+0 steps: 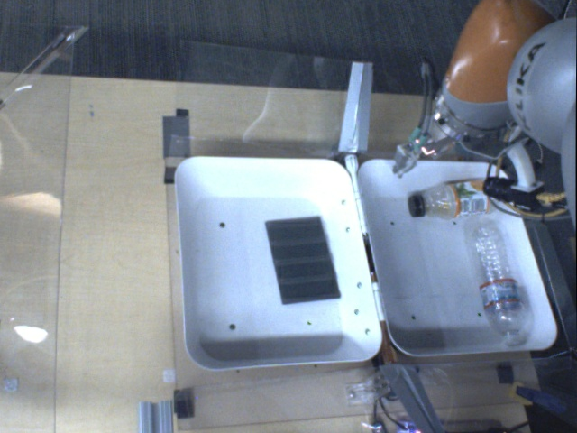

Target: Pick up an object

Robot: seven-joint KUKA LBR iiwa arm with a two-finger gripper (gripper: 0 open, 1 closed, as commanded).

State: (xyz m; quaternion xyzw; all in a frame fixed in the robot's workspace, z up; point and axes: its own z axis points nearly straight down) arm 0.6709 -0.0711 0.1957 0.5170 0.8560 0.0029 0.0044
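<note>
Bottles (pixel 448 201) (pixel 497 278) lie in right bin (pixel 541 332); tool (pixel 407 159) above its rim, state unclear.

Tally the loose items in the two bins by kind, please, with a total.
Black ridged pad, in the left bin: 1
Clear plastic bottles, in the right bin: 2, one dark-capped, one along the right side
Total: 3

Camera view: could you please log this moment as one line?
end effector: above right bin back-left corner | right bin: two clear bottles lying | left bin: dark ridged block
</note>
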